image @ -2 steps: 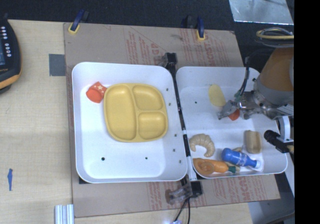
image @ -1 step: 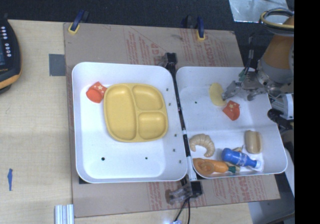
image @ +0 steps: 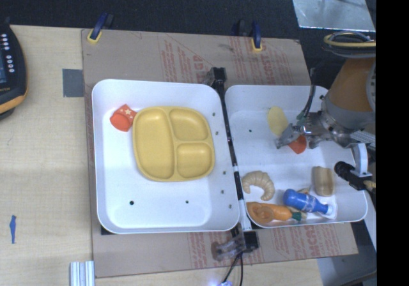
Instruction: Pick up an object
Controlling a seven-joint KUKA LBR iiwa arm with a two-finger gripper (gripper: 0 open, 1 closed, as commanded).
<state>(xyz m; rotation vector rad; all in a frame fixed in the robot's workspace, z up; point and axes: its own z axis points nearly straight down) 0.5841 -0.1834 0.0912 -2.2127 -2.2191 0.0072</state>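
Note:
My gripper (image: 298,140) hangs over the upper middle of the right bin (image: 255,96), reaching in from the right. It is open, its fingers spread left and right, and a small red object (image: 298,146) lies between them on the bin floor. A pale yellow piece (image: 277,120) lies just up and left of the gripper. Lower in the same bin are a croissant-shaped toy (image: 258,183), a tan piece (image: 323,180), a blue and white bottle (image: 307,202) and an orange item (image: 268,213).
The left bin (image: 108,202) holds a yellow divided plate (image: 172,143) and a red object (image: 122,118) at its upper left. A black divider (image: 228,144) runs between the bins. A dark device (image: 9,64) sits at the bench's left edge.

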